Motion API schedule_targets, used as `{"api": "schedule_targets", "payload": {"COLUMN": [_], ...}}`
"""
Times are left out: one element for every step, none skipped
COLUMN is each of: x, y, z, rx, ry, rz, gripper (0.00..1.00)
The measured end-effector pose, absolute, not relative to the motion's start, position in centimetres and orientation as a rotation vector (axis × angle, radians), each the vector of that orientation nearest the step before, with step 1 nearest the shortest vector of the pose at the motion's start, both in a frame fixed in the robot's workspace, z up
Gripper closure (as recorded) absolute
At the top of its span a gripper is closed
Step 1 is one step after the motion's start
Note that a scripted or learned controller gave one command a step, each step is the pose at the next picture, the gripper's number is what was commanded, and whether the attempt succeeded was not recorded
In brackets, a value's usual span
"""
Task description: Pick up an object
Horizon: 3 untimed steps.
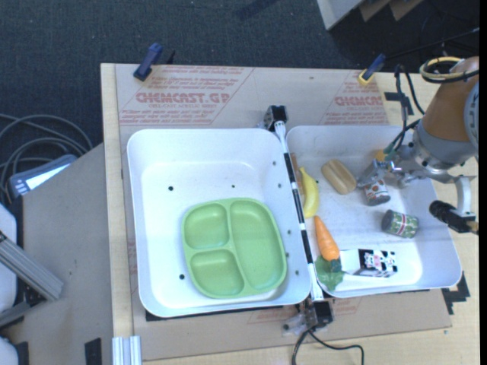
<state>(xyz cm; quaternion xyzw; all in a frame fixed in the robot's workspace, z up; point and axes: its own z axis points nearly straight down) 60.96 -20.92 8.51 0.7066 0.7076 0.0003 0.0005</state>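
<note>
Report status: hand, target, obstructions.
Hand low in right bin, over small can; grip unconfirmed. Second can and bread roll lie close by.

Watching arm (pixel 450 112) reach in from right, upper part of view. Grey link with orange band above wrist sits at far right edge, partly cut off by frame. Wrist angles down and leftward. Gripper (pixel 378 175) hangs low at end of it, pointing left and down. I can't make out finger spacing from this angle; tips blur into dark and metallic parts around them.
</note>
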Motion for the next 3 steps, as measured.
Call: {"api": "schedule_targets", "payload": {"x": [57.7,49.8,49.8], "y": [-17.6,-21.4,-21.4], "z": [8.5,8.4,9.4], "rx": [2.222,2.224,2.223], "ry": [2.224,2.224,2.219], "rz": [0.000,0.000,0.001], "gripper": [0.00,0.00,1.00]}}
